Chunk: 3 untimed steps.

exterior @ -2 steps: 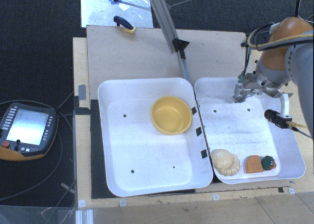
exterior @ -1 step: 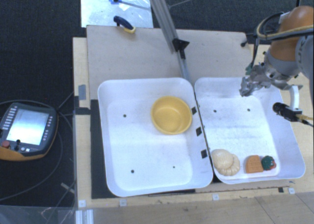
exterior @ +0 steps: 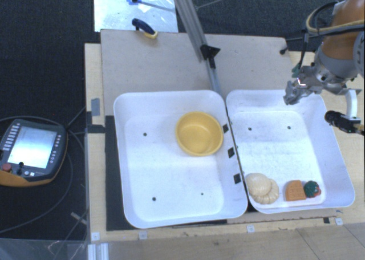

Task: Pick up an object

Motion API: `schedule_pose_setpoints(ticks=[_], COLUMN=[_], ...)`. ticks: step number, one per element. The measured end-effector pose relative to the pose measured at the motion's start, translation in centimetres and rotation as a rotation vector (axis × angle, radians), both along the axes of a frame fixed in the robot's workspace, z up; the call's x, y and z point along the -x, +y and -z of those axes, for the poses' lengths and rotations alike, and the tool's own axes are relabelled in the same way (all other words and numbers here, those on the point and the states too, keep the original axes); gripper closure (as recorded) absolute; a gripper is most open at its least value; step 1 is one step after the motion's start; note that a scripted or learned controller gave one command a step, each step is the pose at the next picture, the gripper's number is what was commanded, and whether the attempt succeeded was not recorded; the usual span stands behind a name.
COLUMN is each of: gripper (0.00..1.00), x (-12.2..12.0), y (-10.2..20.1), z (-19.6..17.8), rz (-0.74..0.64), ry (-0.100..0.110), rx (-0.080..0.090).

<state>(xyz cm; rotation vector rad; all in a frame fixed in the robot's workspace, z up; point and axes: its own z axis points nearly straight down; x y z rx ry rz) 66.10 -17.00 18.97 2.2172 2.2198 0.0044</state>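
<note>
Gripper (exterior: 292, 94) sits over the far right corner of the right bin (exterior: 285, 133), just above the bin's rim, hanging off the grey arm (exterior: 336, 53) with the orange band. Can't tell whether it is spread or pressed together at this angle (too small and seen from above); nothing visible between its tips.

Candidates for the pick are all well away from it:
- cream shell-shaped piece (exterior: 262, 187) in the near left corner of the right bin, against the wall next to the left bin
- orange block (exterior: 295, 190) just right of it, along the near wall
- small dark green piece (exterior: 312, 188) touching the orange block's right side
- yellow bowl (exterior: 199, 133) upright in the left bin (exterior: 142, 173), toward its far right part, near the divide between bins

So the three small items lie diagonally across the right bin from the gripper; the bowl is off to its left, in the other bin.
</note>
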Motion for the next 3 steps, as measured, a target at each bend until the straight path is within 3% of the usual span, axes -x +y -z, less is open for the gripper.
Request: schedule_pose_setpoints(ticks=[1, 3], gripper=[1.00, 1.00], x=[-0.1, 6.1], y=[0.0, 9.5], z=[-4.9, -4.6], rz=[0.000, -0.003], ry=[0.000, 0.005], rx=[0.000, -0.002])
